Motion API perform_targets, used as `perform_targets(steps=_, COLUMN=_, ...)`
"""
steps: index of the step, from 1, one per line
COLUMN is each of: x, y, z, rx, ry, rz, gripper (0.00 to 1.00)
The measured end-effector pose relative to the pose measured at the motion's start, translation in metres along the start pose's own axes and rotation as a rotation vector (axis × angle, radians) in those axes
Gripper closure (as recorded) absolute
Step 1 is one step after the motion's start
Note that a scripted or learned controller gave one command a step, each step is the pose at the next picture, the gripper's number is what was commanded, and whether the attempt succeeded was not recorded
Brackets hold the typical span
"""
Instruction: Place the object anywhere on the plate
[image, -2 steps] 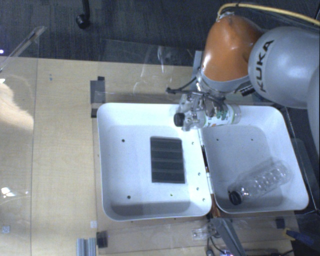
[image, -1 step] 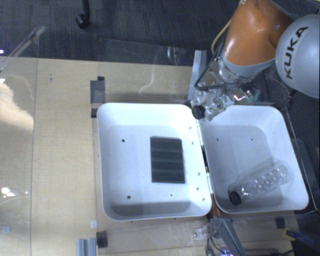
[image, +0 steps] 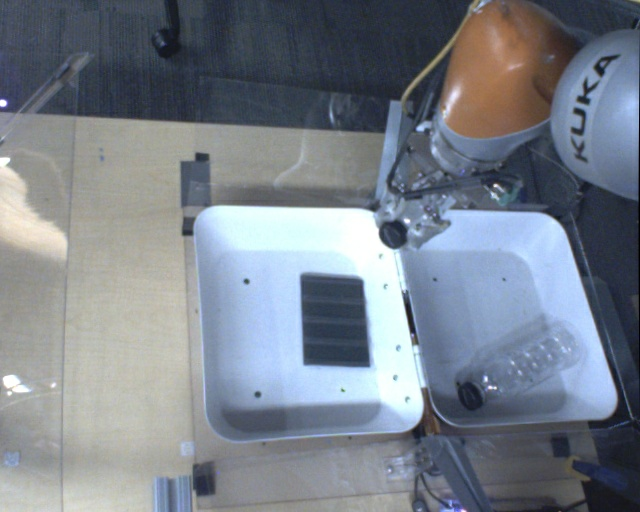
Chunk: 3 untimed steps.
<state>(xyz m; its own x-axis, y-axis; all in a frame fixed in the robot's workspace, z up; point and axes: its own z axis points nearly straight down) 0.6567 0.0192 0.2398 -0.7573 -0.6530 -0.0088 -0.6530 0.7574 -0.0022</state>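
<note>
- Camera view: two shallow white bins sit side by side on a pale wooden table (image: 110, 330), their inner rims touching along the middle.
- The left bin (image: 230, 300) carries a dark ribbed rectangular plate (image: 335, 319) near its centre, lying flat with its long side running from the far edge toward the near edge.
- The right bin (image: 480, 270) holds a clear plastic bottle (image: 520, 362) lying on its side in the near right part, close to the bin's front wall.
- The bottle's long axis runs at a slant: its black cap (image: 470, 393) points to the near left, toward the front corner by the divide between the bins, and its base points to the far right.
- The bottle lies well apart from the plate, with the two inner bin walls between them.
- The grey arm with its orange band (image: 495, 70) comes in from the upper right.
- The tool (image: 408, 224) hangs over the far end of the seam between the two bins, near the back rims and well apart from the bottle.
- Nothing is seen in the tool; whether it is released or clenched I cannot tell, since cables and the wrist hide its tip.
</note>
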Motion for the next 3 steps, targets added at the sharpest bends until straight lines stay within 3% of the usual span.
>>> perform_targets(steps=1, x=-0.003, y=0.02, z=0.038, rx=-0.001, ry=0.002, rz=-0.349, gripper=1.0)
perform_targets(steps=2, x=-0.008, y=0.067, z=-0.011, rx=0.0, ry=-0.001, rz=-0.545, gripper=1.0)
perform_targets(steps=3, x=0.003, y=0.009, z=-0.041, rx=0.001, ry=-0.001, rz=-0.708, gripper=1.0)
